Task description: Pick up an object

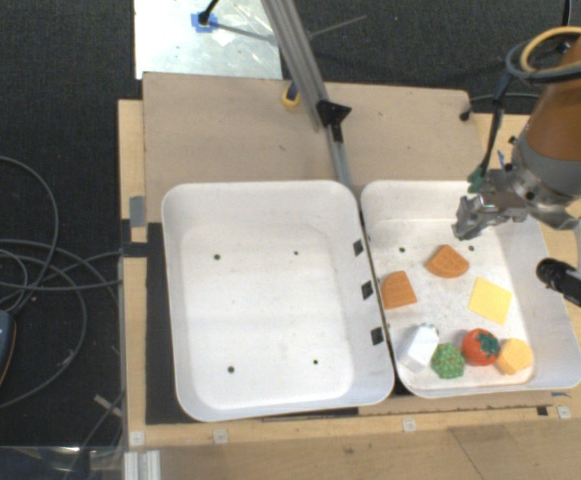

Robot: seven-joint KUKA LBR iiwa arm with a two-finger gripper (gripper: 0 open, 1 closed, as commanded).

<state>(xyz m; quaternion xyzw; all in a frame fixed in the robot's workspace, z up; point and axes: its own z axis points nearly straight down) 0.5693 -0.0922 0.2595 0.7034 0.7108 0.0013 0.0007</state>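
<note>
Along the near edge of the right bin (pixel 560 368), four small items sit in a row: a white block (pixel 421 345), a green bumpy piece (pixel 448 361) touching it, a red tomato-like piece (pixel 481 347) and an orange-yellow block (pixel 515 356) at the near right corner. Just behind them a flat yellow square (pixel 490 300) lies beside the bin's right wall, while an orange wedge (pixel 398 290) rests near the divider between the two bins. Farther back, an orange half-round piece (pixel 448 262) lies in the middle of the bin. The gripper (pixel 467 220) hangs above the far part of the right bin, just beyond that half-round piece and apart from it, with nothing seen between its fingers; whether they are spread or closed cannot be told from this angle. The arm (pixel 565 128), grey with an orange band, comes in from the right. The left bin (pixel 185 208) sits alongside on the counter (pixel 230 128). A metal pole (pixel 295 38) slants across the counter's far side
</note>
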